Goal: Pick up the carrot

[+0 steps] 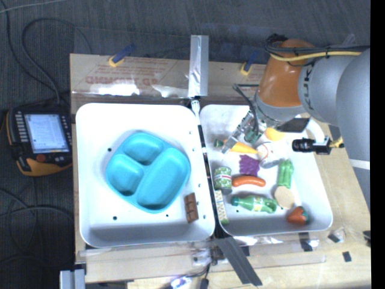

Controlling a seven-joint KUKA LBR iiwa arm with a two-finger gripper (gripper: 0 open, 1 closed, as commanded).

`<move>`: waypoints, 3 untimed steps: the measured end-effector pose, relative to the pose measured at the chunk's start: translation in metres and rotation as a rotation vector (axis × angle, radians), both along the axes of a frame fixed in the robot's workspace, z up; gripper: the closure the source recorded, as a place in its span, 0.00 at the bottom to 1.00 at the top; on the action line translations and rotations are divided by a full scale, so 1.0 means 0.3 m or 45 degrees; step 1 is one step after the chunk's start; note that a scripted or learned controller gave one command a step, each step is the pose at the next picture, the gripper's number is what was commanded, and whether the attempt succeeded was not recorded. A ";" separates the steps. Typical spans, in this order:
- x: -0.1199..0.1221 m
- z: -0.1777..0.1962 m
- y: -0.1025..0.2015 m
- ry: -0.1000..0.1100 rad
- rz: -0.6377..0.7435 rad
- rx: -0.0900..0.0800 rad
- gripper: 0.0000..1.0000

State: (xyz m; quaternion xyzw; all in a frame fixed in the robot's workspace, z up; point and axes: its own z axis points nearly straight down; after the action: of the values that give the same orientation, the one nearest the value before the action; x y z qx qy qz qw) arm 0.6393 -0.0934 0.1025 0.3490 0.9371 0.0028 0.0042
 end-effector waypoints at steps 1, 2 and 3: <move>0.035 0.143 -0.156 0.010 0.133 -0.008 1.00; 0.035 0.143 -0.155 0.010 0.133 -0.007 0.00; 0.051 0.308 0.006 0.008 0.293 -0.008 0.00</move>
State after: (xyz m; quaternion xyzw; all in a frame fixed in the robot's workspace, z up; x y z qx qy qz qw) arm 0.6546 -0.0916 0.1951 0.2393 0.9709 -0.0007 0.0021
